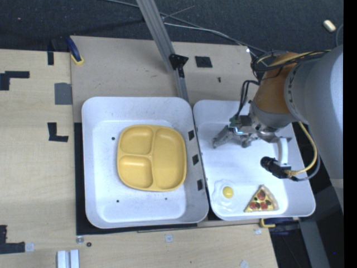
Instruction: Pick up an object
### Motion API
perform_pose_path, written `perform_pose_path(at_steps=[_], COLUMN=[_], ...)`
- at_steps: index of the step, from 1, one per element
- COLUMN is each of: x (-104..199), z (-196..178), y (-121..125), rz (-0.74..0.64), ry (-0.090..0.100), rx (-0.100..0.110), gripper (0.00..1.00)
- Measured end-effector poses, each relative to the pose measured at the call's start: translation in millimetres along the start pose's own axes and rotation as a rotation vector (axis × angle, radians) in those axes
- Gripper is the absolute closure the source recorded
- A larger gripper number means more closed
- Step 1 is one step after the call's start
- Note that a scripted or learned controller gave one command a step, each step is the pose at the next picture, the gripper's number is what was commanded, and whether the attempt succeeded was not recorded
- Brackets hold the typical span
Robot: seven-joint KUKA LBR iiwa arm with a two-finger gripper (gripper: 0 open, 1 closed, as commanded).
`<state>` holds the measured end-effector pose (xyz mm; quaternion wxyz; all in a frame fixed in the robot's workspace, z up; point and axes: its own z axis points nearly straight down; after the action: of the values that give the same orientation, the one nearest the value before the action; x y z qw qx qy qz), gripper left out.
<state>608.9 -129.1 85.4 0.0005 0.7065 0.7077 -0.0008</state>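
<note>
Reaching in from the right, the arm (301, 94) hangs over the right bin (223, 116), its orange band sitting above the wrist; the gripper (231, 140) is low over the upper half of that bin, with one finger (221, 138) stretching out to the left and the other (246, 140) pointing down beside it, so the two stand apart; nothing sits between them, and from where I stand I cannot tell whether the tips touch the bin floor.

Near the front edge of the same bin lie two toy foods: an egg (225, 193), fried, white with a yellow yolk, at the left corner; a pizza slice (261, 200), red-dotted, just to its right; both are well apart from the gripper. A black cable end (272, 165) dangles off the wrist between the gripper and the pizza slice.

The left bin (100, 149) holds a yellow tray (151, 157) with three compartments, lying flat near the middle; the two bins sit side by side on the wooden bench (33, 105); a grey pole (159, 29) slants across the bench behind them.
</note>
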Motion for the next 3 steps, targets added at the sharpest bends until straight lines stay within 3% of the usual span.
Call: perform_pose_path(at_steps=[1, 3], x=[-0.6, -3.5], z=[-11.9, -115.0], y=[1.2, 0.9], rz=[-0.001, 0.0], ry=[-0.003, 0.001], rx=[-0.005, -0.003], gripper=[1.0, 1.0])
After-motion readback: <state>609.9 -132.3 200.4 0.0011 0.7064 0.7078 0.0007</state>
